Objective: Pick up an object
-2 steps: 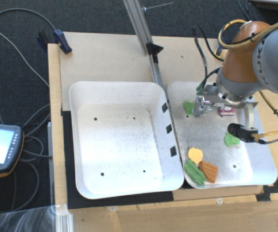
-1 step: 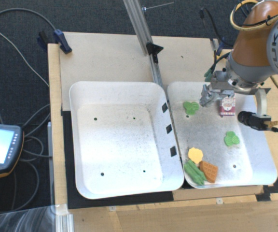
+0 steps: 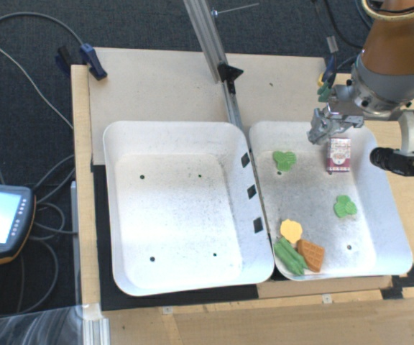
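The pincer (image 3: 327,126) is seen above the right bin (image 3: 387,221), just beside a small pink carton (image 3: 339,154) standing at the bin's far side. Its state cannot be told. Approach is judged in hand; descent and closure are required next.

You have a pale wooden bench (image 3: 157,85) carrying two shallow white bins side by side: the left bin (image 3: 121,146) and the right bin (image 3: 390,221), their inner rims touching. A blue clamp (image 3: 92,60) grips the bench's far-left corner.
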Controlling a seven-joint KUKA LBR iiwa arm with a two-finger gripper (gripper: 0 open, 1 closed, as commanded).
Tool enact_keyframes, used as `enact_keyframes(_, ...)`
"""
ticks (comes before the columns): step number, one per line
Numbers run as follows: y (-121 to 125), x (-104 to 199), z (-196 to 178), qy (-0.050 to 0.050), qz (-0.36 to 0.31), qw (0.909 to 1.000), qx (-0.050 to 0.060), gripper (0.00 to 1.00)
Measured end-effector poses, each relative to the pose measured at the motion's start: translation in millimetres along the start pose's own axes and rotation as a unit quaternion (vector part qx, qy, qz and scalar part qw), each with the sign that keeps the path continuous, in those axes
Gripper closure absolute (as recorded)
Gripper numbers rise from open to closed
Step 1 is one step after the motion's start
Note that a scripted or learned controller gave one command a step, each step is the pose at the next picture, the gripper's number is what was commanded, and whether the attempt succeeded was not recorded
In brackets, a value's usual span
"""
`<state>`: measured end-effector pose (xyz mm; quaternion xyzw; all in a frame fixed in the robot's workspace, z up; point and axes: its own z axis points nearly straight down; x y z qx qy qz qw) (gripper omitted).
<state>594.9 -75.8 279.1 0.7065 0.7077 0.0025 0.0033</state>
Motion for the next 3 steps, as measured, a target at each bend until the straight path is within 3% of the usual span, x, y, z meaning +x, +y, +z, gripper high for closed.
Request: enact_keyframes(3, -46, 151, 17, 0.002, -0.003, 1.0, 0.006, 1.0)
